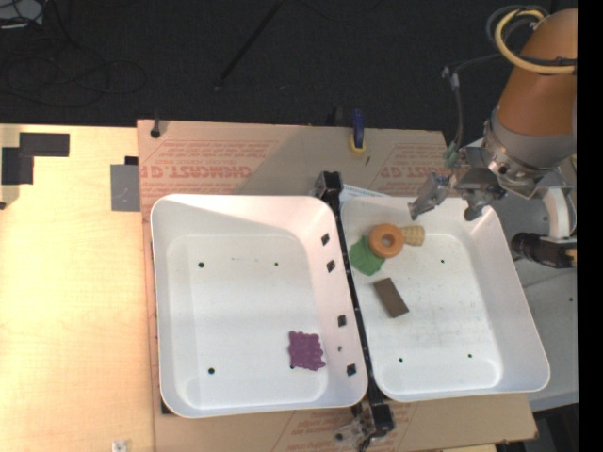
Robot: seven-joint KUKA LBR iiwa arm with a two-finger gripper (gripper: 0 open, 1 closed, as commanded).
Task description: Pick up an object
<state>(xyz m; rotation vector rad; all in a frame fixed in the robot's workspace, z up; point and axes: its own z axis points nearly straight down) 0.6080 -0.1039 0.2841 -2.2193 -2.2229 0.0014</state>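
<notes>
In the right bin, an orange ring rests on a green block near the far left corner. A small yellow ridged piece lies just right of the ring. A brown block sits nearer the front. A purple lump lies in the left bin toward its front right. My gripper hovers over the far edge of the right bin, up and to the right of the yellow piece. Its fingers are spread open with nothing between them.
A black divider with clips runs between the two bins. Both bins sit on a cardboard sheet. A blue and yellow clamp stands at the back edge. A wooden bench top extends to the left.
</notes>
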